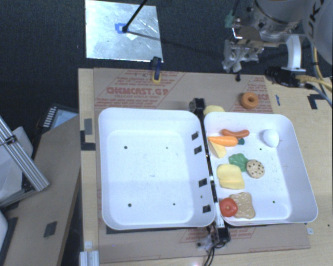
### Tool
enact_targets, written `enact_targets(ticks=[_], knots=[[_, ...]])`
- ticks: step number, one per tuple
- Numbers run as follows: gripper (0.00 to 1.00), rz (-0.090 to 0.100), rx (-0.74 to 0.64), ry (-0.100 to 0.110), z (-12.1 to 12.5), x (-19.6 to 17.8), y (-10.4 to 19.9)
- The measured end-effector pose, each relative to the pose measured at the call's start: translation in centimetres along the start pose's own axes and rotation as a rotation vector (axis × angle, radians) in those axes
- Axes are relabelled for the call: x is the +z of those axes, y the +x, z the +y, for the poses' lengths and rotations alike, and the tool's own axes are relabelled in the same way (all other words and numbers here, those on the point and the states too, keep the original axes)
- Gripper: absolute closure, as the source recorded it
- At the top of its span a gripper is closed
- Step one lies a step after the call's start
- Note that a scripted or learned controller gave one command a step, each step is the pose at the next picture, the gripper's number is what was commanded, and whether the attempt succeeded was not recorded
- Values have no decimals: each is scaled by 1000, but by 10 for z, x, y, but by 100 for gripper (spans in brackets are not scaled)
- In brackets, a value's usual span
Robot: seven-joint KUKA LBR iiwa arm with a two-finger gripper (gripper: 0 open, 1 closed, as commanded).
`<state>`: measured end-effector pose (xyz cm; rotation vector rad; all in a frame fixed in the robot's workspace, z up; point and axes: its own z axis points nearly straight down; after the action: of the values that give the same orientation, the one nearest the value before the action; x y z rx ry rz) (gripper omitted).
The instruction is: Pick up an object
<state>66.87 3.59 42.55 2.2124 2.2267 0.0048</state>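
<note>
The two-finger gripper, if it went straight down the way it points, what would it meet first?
Probably bare brown cardboard behind the bins; the two-finger gripper hangs left of the ring-shaped brown doughnut, though depth is unclear.

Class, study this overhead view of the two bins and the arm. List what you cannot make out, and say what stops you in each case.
1. Gripper: small and blurred in the camera view; whether its jaws stand open or shut cannot be told.
2. Arm: cut off by the top edge.
3. Yellow item behind the right bin: the bin's rim hides its lower part.
4. Print on the cardboard: too small to read fully.
</note>
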Motion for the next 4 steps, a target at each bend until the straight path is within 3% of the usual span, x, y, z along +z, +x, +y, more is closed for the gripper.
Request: enact_targets(ticks=[2,4], knots=[[100,1,-1,1,0,-20,64],[100,0,1,0,1,-60,110]])
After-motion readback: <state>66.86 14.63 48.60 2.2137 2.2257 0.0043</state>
